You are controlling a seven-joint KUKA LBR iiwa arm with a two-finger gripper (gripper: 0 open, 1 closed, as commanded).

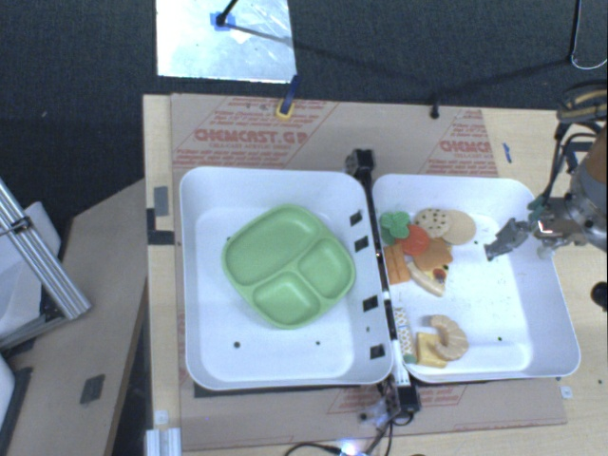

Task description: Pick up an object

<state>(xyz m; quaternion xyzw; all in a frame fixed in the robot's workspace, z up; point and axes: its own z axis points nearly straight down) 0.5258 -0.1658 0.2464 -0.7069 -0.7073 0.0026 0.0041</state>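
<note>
Lying against the left wall of the right bin (541,283), the toy food pile (425,245) sits left of the gripper (501,242), which hangs near the right wall, slightly open and holding nothing.

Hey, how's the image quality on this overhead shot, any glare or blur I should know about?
Camera view: the shiny sheet beyond the bench glares white; the green plate and left bin are evenly lit, with soft shadows; the toy food is small and slightly soft; the gripper looks blurry at the right.
</note>
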